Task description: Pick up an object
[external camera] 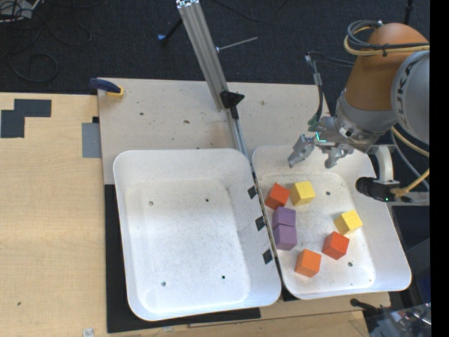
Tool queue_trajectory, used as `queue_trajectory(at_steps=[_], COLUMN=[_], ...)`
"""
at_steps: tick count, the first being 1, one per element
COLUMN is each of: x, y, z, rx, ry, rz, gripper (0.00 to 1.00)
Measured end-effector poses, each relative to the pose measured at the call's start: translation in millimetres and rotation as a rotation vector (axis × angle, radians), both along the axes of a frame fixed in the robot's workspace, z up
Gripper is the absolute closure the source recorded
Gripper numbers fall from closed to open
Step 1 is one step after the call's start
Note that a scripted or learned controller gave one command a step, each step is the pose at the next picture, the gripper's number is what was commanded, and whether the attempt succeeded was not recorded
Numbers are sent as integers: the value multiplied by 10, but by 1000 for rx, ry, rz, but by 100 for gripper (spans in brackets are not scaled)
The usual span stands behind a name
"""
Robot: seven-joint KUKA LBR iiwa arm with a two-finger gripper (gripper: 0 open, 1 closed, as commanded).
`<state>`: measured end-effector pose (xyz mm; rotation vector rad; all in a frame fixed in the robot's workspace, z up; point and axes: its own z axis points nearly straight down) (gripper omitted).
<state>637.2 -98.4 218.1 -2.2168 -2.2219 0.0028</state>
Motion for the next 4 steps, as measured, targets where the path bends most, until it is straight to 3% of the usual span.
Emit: queue_trajectory(at_steps=[2,3,4], x=[49,59,57], y=[-65,-65,-72], z=[-1180,-1262,-1162], rx=[-2,-3,-2], ry=[0,-3,-3], rz=[1,0,-4], gripper=[0,0,100])
